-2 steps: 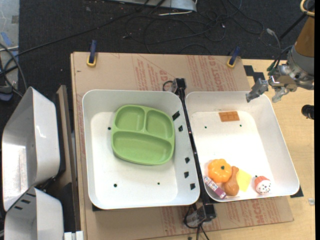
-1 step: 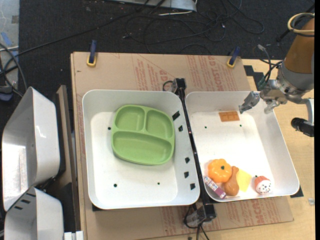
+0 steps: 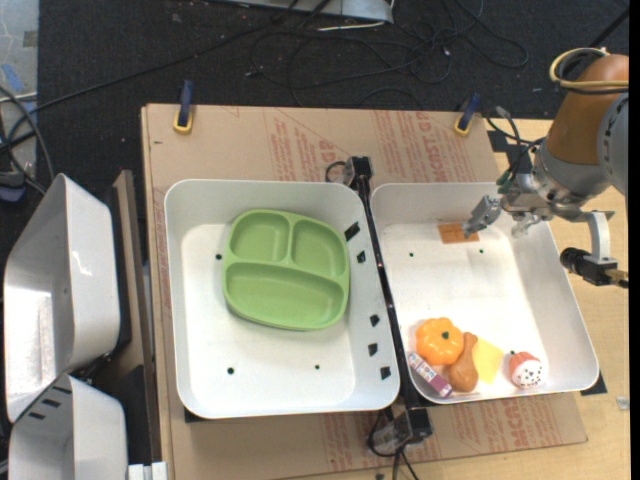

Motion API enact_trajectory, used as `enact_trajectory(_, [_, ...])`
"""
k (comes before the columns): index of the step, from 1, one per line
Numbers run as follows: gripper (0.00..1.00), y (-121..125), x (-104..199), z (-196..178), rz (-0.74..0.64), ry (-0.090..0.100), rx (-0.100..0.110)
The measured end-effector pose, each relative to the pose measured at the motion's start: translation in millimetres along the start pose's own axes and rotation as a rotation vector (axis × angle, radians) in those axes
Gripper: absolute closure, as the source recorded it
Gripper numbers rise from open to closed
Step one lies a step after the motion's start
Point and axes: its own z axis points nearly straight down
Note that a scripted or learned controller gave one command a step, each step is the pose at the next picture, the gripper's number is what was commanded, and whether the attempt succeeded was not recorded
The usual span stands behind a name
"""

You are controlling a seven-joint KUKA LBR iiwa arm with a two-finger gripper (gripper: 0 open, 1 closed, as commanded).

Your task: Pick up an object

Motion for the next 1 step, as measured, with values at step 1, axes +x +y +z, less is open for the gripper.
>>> enact_trajectory(1, [0.0, 0.0, 0.8, 38.8, 0.0, 0.0, 0.0])
